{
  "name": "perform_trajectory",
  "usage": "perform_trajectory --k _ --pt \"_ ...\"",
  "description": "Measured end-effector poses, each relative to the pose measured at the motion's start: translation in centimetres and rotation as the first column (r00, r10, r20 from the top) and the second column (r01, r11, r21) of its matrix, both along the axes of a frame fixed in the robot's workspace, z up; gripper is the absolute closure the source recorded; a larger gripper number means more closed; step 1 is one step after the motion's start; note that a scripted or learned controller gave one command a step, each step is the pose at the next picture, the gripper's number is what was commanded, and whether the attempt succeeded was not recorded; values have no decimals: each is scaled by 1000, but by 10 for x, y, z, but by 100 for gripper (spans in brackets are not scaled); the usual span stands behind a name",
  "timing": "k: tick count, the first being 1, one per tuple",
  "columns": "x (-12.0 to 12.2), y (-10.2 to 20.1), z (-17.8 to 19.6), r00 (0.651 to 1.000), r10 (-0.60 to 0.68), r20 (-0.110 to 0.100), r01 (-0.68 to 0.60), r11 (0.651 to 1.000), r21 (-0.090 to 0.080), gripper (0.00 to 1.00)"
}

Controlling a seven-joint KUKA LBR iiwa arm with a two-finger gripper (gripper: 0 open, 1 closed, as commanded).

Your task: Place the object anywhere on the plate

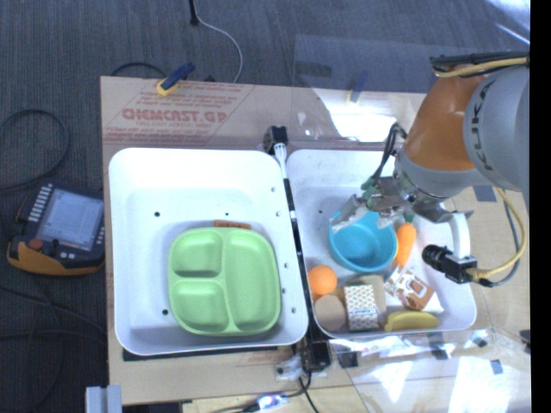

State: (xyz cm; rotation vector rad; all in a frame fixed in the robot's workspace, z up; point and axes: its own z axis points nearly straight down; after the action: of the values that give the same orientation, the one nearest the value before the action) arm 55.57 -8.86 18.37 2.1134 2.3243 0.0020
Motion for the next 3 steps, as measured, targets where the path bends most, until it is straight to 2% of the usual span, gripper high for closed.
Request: perform_trajectory --k 1,2,3 --pt "-16 69 25 1000 25 -2 -25 1000 -1 100" --pt "-55 144 21 996 -91 -7 91 996 -1 100" --pt "-55 142 21 996 -94 -7 94 996 -3 0"
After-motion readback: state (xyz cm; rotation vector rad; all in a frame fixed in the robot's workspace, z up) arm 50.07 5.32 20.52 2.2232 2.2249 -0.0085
